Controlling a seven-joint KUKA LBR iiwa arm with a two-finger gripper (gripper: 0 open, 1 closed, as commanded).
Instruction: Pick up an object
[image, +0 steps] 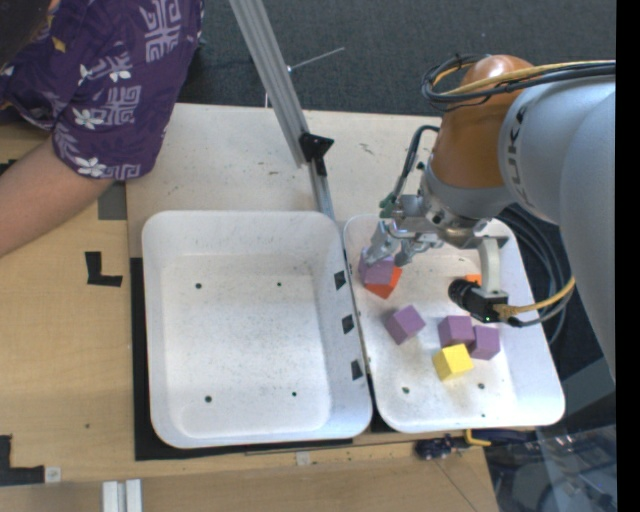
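In the camera view, the grey arm with its orange band (480, 130) is reaching in from the right and is hanging over the right white bin (520, 400). Its gripper (385, 262) is pointing down at the upper left part of this bin. A purple block (378, 271) and an orange block (382, 285) are sitting together right under the fingertips, touching each other. Whether the jaws are closing on a block or are only standing above them, I cannot tell, because the gripper body is hiding the gap.

Lower in the same bin, one purple cube (406, 323) is lying alone. Near it to the right, two more purple cubes (468, 334) are lying side by side, and a yellow cube (452, 361) is touching them from below.

The left white bin (240, 225) is standing just beside the right one. A person's arm in a purple patterned sleeve (110, 80) is leaning in at the upper left corner.
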